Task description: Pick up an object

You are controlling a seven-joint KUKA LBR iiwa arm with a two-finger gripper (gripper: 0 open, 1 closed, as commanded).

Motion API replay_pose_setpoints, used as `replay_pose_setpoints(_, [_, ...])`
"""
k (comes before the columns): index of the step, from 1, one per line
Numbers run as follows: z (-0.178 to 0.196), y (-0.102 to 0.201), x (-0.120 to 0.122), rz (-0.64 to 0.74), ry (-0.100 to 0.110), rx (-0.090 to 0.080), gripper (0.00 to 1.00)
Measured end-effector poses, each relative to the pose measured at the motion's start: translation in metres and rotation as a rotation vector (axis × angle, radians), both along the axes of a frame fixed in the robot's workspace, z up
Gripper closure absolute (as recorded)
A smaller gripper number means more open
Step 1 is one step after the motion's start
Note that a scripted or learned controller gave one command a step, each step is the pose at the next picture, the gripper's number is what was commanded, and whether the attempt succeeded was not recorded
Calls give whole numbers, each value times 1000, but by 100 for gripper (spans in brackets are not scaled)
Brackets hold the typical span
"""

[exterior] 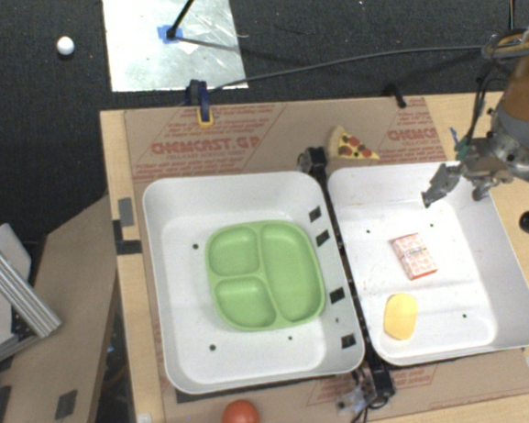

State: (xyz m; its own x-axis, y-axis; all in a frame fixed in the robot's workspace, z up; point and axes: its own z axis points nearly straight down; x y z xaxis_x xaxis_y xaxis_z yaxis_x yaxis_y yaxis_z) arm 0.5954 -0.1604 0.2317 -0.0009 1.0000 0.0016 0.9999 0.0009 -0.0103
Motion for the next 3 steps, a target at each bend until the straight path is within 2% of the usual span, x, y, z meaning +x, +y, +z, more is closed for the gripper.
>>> replay_pose_setpoints(1, [7,0,2,3,-12,-2,0])
replay_pose_setpoints(2, [-39,-7,-3,1,-11,-2,0])
replay_pose_setpoints(3, [-102,-4,-3,1,-8,-1,0])
